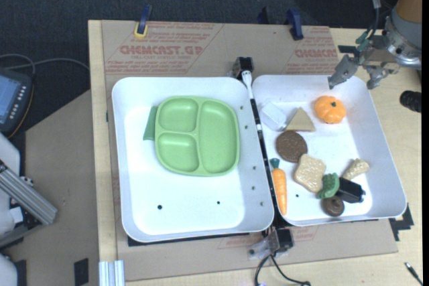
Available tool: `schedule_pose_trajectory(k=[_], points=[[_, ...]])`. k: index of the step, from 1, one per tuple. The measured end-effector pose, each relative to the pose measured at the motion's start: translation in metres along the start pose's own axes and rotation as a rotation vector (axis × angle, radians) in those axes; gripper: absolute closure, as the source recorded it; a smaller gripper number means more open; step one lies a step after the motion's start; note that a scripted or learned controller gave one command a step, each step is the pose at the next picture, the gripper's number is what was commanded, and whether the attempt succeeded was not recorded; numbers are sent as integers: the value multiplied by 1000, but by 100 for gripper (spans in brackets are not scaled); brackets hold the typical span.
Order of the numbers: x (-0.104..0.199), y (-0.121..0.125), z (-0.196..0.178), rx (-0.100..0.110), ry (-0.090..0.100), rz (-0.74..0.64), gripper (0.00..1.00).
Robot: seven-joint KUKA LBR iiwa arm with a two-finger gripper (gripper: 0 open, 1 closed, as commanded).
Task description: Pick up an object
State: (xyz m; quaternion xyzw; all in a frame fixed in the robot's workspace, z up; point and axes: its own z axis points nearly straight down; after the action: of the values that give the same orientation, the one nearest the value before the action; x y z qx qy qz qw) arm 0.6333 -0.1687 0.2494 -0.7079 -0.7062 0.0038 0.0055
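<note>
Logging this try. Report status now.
Gripper open, above right bin's far edge, holding nothing. Orange pumpkin nearest, untouched. Nothing between them.

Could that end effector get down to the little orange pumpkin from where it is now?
Probably yes. The end effector hovers over the right bin's far edge, and the pumpkin sits just below it with open white floor around it; only the tan wedge lies close by.

The gripper (354,74) hangs over the right bin's (387,144) far edge. The pumpkin (329,110) lies just before it, the cookie (291,145) and carrot (279,188) farther forward-left, the divided plate (198,135) in the left bin (131,164).
</note>
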Motion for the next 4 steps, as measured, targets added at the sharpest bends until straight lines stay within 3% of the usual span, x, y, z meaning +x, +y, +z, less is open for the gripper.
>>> schedule_pose_trajectory(k=[1, 3, 4], points=[[0, 2, -8, -13, -3, -3, 0], [-3, 13, 107, -7, -1, -2, 0], [-5, 17, 140, -24, -7, -1, 0]])
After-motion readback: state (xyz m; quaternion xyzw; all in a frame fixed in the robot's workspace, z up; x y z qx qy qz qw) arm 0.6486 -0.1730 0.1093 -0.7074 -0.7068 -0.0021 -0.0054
